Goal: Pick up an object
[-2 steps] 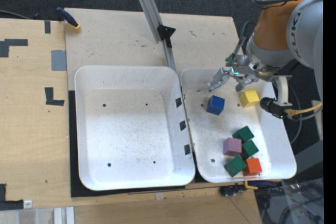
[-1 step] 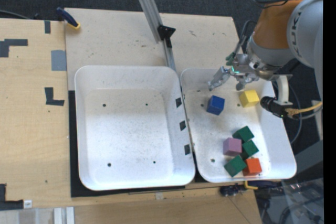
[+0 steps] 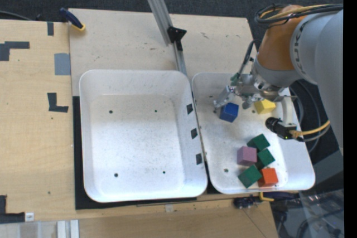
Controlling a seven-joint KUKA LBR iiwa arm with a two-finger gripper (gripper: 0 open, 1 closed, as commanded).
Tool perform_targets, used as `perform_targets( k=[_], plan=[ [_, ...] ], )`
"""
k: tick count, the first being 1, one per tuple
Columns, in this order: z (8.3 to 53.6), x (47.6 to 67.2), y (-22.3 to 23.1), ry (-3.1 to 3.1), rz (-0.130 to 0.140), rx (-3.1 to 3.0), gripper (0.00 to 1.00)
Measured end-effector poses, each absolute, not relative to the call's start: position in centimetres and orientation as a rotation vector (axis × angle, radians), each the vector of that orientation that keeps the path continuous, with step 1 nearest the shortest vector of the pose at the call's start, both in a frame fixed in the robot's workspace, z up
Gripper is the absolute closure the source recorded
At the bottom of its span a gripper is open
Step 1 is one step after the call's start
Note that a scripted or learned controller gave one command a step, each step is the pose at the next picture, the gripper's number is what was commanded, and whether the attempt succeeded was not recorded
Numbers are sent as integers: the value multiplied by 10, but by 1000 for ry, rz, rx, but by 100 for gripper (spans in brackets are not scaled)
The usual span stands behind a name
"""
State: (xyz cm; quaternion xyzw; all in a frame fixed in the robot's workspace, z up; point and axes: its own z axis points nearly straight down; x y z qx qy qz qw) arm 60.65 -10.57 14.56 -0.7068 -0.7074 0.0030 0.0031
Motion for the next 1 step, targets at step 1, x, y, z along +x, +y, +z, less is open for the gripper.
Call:
perform_targets(
  k=[1],
  plan=[
    [91,605,-105,-2219,9,-2217,0]
  ],
)
